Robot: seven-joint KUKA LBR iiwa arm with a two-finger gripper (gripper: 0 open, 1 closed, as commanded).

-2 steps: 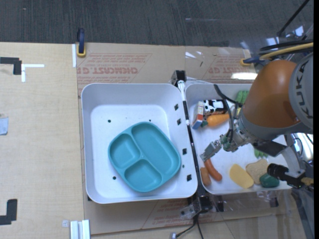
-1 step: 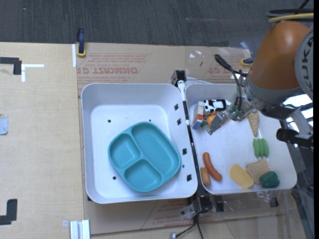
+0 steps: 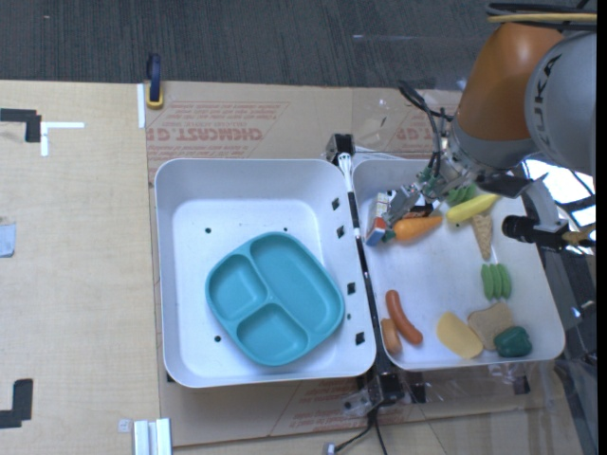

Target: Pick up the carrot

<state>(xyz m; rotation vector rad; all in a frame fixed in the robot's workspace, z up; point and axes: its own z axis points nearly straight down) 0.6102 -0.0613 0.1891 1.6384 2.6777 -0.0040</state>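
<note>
The orange carrot lies in the right bin near its back left corner, pointing left and right. My gripper hangs directly over the carrot, at or just above its top, and comes down from the grey and orange arm at the upper right. The wrist and cables hide where the gripper meets the carrot, so I cannot see whether it touches it.
A small white, blue and red object sits just left of the carrot. Close by on the right are a yellow banana, a cone and a green pod. Sausages, bread and a green pepper lie at the front. A teal divided plate rests in the left bin.
</note>
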